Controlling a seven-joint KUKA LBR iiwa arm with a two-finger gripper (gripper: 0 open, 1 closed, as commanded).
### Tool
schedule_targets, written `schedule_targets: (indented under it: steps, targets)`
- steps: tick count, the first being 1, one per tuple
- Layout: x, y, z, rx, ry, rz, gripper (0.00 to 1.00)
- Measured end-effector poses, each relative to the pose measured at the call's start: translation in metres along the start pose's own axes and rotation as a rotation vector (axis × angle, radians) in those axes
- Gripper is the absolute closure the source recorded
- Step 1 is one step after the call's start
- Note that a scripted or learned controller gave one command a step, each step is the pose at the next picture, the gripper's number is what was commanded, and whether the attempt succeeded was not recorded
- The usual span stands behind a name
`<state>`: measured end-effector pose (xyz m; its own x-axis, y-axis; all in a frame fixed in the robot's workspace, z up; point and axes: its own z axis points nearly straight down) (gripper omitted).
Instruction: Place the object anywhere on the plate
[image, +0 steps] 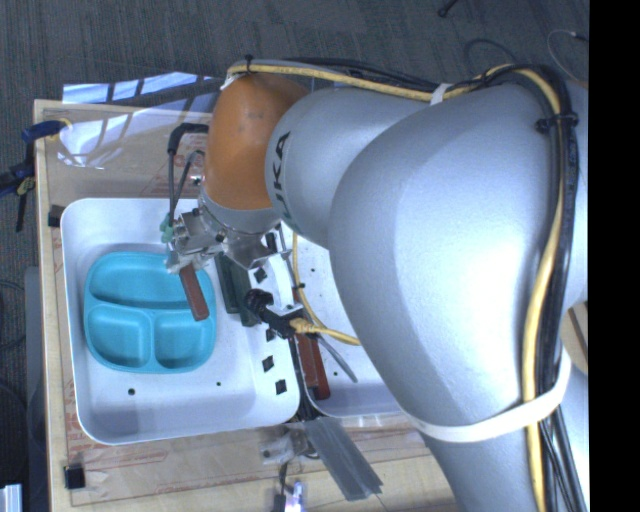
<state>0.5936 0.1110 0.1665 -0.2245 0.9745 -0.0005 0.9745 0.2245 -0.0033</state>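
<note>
Camera view: gripper grips a brown stick over the plate (near its right rim); released now, it could roll off.

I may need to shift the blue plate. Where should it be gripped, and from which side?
Probably pinch the blue plate by its raised rim on the view's left, coming straight down: it lies flat in the white bin, so the rim is what stands up, and the arm overhangs its right edge.
</note>
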Motion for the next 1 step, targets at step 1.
schedule_targets:
  steps: [1]
  targets:
    - [-0.0002, 0.0002, -0.0004, -0.001, 0.000, 0.000, 0.00]
